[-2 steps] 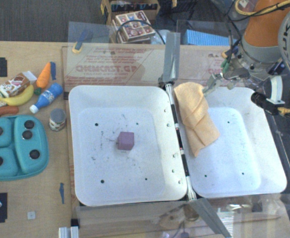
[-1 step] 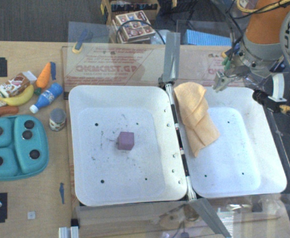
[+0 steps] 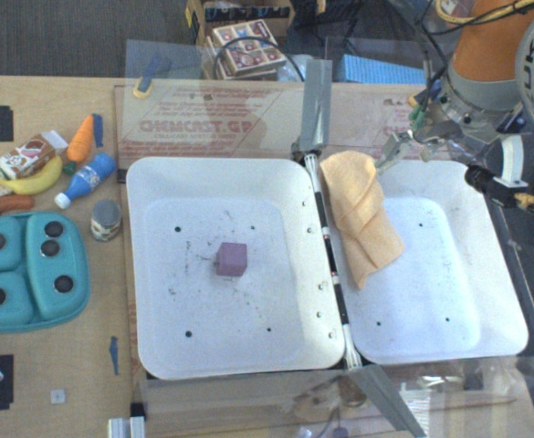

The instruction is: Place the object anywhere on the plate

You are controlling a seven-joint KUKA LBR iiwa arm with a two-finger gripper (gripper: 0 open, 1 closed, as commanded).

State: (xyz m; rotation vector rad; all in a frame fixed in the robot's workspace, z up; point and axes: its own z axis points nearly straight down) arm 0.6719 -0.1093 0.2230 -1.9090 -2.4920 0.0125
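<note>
A small purple cube (image 3: 231, 259) lies near the middle of the left white bin (image 3: 148, 190). A crumpled yellow cloth (image 3: 362, 215) is draped along the left side of the right white bin (image 3: 486, 272), touching the divider between the bins. My gripper (image 3: 405, 151) hovers over the back edge of the right bin, just right of the cloth's top corner. It is open with nothing between its fingers. The arm's orange band (image 3: 495, 26) sits above it at the upper right.
Left of the bins, the bench holds a teal compartment tray (image 3: 29, 267), a small can (image 3: 106, 219), a blue bottle (image 3: 88, 179), a toy banana (image 3: 31, 180) and a toy carrot (image 3: 82, 139). A cardboard box (image 3: 239, 21) stands behind the bins.
</note>
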